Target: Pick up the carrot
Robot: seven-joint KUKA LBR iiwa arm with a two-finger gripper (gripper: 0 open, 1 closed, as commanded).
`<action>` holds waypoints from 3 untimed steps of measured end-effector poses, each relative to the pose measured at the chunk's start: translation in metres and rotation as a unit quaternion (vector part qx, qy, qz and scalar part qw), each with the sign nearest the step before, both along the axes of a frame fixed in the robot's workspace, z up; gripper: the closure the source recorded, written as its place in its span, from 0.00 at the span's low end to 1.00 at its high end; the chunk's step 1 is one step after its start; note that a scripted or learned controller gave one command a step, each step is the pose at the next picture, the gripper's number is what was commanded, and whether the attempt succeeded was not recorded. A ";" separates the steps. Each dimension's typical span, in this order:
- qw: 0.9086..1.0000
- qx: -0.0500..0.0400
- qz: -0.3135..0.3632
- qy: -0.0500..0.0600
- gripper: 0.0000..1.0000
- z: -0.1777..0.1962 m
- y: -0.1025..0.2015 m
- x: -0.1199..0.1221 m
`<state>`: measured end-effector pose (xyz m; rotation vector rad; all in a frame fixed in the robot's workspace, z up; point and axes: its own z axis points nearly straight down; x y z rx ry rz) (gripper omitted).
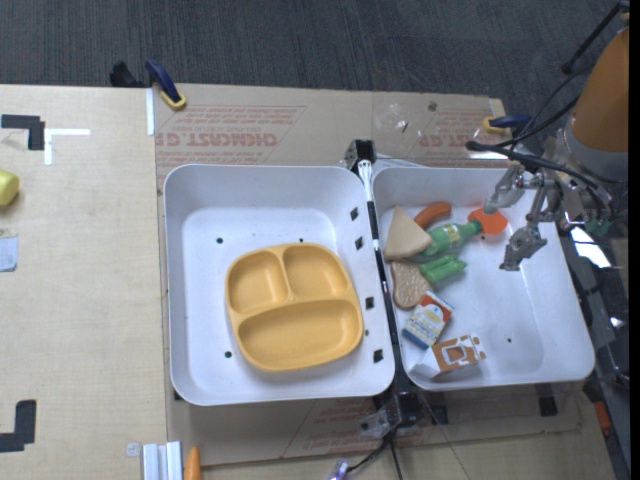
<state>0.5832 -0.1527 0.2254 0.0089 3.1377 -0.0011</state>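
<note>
We see the gripper (509,227) over the right bin (548,353), near its far right part. Its two metal fingers (517,250) are spread apart, one ending near the orange object and the other lower, toward the bin floor, and nothing is between them. Behind the gripper the wrist of the arm (610,98), with its orange band, enters from the right together with several dark cables.

Just beside the upper finger lies the carrot (491,222), a small orange piece with a green leafy end that points to the left. It rests on the bin floor in the far half of the right bin. We cannot tell whether the finger touches it or only stands near it.

To the left of the carrot we see a reddish sausage-like piece (432,213), a tan wedge of bread (404,235), a green vegetable toy (442,268) and a brown speckled slice (409,285), all close together by the left wall of this bin. Nearer to us lie two small printed cartons (427,324), one beside the other.

The left bin (190,298) holds a yellow divided plate (293,305) with three compartments. Both bins stand on a cardboard sheet (250,133) on the bench, and a yellow object (7,188) is at the far left edge.
</note>
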 end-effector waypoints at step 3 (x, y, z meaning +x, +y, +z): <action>0.986 0.001 -0.168 0.000 0.00 -0.133 0.021 -0.021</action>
